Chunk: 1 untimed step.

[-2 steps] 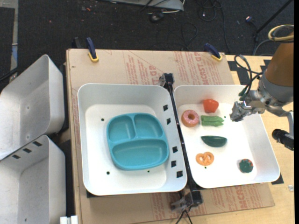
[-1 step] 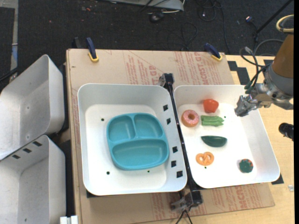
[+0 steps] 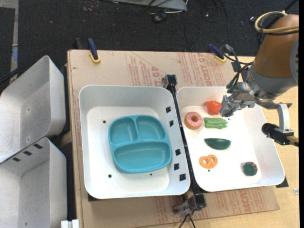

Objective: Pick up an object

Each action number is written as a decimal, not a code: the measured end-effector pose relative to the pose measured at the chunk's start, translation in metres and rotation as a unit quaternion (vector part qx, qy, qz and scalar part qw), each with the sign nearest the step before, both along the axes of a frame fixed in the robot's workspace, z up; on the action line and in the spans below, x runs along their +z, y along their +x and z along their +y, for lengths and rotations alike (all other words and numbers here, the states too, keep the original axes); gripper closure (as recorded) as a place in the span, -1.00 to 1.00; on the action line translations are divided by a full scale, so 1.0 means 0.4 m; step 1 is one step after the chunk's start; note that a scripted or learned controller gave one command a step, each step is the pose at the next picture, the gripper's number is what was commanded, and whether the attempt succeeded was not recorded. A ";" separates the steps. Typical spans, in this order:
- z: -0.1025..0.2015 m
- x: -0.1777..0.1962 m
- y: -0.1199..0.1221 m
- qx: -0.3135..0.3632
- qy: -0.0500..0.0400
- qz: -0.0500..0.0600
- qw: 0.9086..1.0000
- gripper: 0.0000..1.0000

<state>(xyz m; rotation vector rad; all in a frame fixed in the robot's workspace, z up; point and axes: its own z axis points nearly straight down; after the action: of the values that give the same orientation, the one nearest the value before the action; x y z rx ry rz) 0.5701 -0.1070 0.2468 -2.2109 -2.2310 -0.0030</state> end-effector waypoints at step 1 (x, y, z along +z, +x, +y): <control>0.114 -0.008 0.004 -0.001 -0.001 0.001 1.000 1.00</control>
<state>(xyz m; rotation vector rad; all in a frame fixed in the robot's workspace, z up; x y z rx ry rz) 0.5716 -0.0613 0.2436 -2.2133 -2.2279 0.0007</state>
